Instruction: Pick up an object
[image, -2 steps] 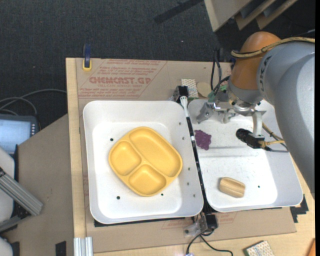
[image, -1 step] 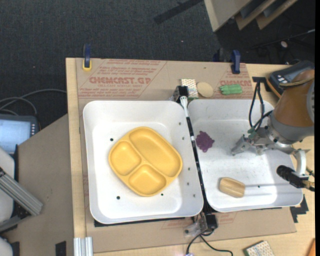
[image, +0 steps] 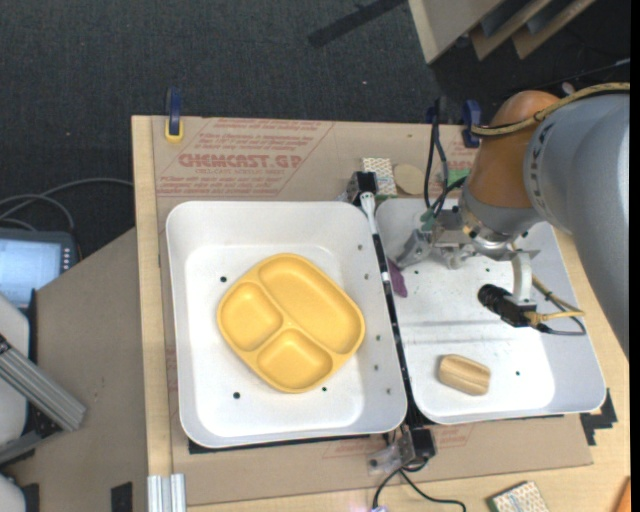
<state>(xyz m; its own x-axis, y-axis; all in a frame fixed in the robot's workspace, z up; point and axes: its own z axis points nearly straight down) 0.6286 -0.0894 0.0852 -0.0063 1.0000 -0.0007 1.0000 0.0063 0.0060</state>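
Arm: the grey arm (image: 585, 160) reaches in from the right, its orange band above the far part of the right bin (image: 575, 385).
Gripper: the gripper (image: 455, 244) sits low over the far left part of the right bin; the view does not show whether it is open or closed, and nothing can be seen held in it.
Right bin holds: 2 loose things. A tan rounded block (image: 464, 374) lies toward the near edge, well apart from the gripper. A small purple piece (image: 399, 279) lies against the wall between the bins, near the gripper.
Left bin holds: 1 yellow divided plate (image: 290, 320) with 3 compartments, lying flat in the middle of the left bin (image: 185, 330).
Step in hand: probably the approach, with no grasp made yet.
Likely target: the purple piece, being nearest, though this is a guess.
Next move calls for: centring over 1 chosen thing, descending squarely, then closing and lifting.
Risk: the purple piece hugs the bin wall, leaving little room on that side.
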